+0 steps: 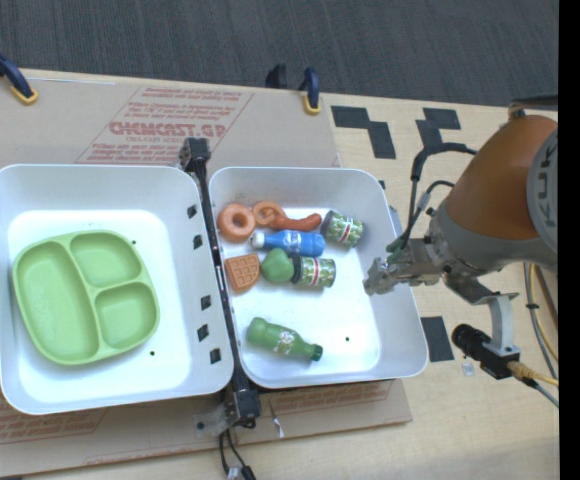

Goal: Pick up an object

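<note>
The right bin holds several small objects: a donut, a pretzel-like ring, a red sausage, a blue bottle, two green-labelled cans, a green pepper, a waffle and a green bottle lying alone near the front. My gripper hangs over the bin's right edge, just right of the lower can, with nothing seen between its fingers.
The left bin holds a green divided plate. Blue clamps pin the cardboard sheet at the back. The arm's orange band and grey wrist lie right of the bins, with a black fixture below.
</note>
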You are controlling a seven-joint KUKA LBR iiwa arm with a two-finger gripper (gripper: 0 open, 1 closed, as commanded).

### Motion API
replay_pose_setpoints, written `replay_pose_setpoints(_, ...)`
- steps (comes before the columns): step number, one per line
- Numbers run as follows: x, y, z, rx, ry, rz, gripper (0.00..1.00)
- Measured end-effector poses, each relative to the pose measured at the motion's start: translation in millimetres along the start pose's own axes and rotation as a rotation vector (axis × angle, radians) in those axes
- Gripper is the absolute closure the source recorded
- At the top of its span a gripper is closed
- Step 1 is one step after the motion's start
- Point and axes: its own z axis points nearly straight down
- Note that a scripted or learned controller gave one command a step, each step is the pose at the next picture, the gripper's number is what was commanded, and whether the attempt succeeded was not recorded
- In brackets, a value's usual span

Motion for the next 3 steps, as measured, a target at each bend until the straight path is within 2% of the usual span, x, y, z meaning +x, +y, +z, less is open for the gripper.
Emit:
replay_pose_setpoints(1,-26.6,62.8,-33.2,0.001,0.000,0.000,1.00)
replay_pose_setpoints(2,-26.5,62.6,-32.9,0.002,0.001,0.000,0.00)
replay_pose_setpoints(3,-24.9,-1.8,131.6,0.005,0.002,0.000,0.00)
